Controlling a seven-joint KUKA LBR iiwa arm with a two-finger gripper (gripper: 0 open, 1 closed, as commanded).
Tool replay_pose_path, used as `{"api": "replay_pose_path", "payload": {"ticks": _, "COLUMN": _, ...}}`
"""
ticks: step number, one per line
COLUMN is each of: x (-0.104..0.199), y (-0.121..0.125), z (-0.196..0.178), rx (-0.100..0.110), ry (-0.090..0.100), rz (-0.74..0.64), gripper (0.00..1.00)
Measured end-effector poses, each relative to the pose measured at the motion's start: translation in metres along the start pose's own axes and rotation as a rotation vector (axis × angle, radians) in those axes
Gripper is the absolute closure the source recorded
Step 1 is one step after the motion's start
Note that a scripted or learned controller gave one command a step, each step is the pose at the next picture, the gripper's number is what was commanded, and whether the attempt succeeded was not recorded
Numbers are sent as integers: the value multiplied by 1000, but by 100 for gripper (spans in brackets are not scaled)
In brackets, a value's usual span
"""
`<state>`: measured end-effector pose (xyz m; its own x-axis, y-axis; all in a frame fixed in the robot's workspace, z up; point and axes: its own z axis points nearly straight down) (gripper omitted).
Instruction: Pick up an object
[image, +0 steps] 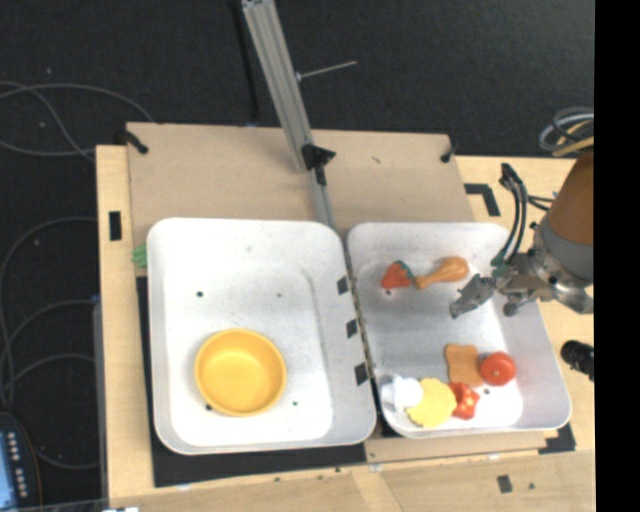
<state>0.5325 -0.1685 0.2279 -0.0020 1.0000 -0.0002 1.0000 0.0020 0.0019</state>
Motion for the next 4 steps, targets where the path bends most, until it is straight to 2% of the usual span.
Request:
{"api": "replay_pose_path", "payload": {"ticks": 1, "x": 0, "y": 0, "z": 0, "rx": 0, "ry": 0, "rz": 1, "gripper": 0}}
{"api": "replay_pose_path", "payload": {"ticks": 2, "x": 3, "y": -5, "z": 61, "rx": 7, "ry": 0, "rz": 2, "gripper": 0}}
{"api": "replay_pose_path", "payload": {"ticks": 3, "x": 3, "y": -5, "z": 122, "rx": 2, "ry": -2, "rz": 3, "gripper": 0}}
{"api": "replay_pose_path", "payload": {"ticks": 4, "x": 2, "y": -3, "z": 125, "rx": -5, "ry": -2, "rz": 4, "gripper": 0}}
